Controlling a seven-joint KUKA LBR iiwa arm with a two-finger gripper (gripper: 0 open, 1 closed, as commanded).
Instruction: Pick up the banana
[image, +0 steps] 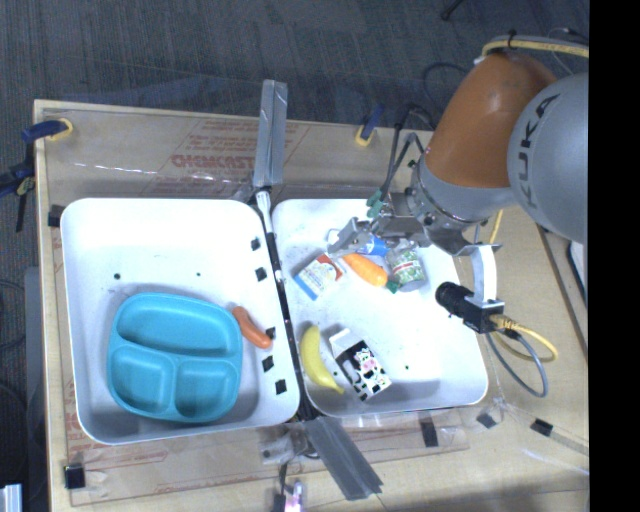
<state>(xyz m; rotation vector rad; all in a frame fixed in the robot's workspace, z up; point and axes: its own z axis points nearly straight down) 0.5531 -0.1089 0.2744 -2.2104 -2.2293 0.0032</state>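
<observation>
The yellow banana (316, 360) lies in the right bin (450, 370), close to its left wall near the front, next to a black-and-white patterned carton (361, 369). My gripper (347, 238) hangs over the back of the right bin, well behind the banana. It sits just above a small red, white and blue carton (318, 275) and an orange carrot (365, 268). Nothing shows as held by it.
A green-labelled jar (405, 268) lies beside the carrot under my wrist. The left bin (90, 240) holds a blue divided plate (178, 355) and an orange sausage (252, 326) by the dividing wall. The arm's bulk covers the right bin's far right corner.
</observation>
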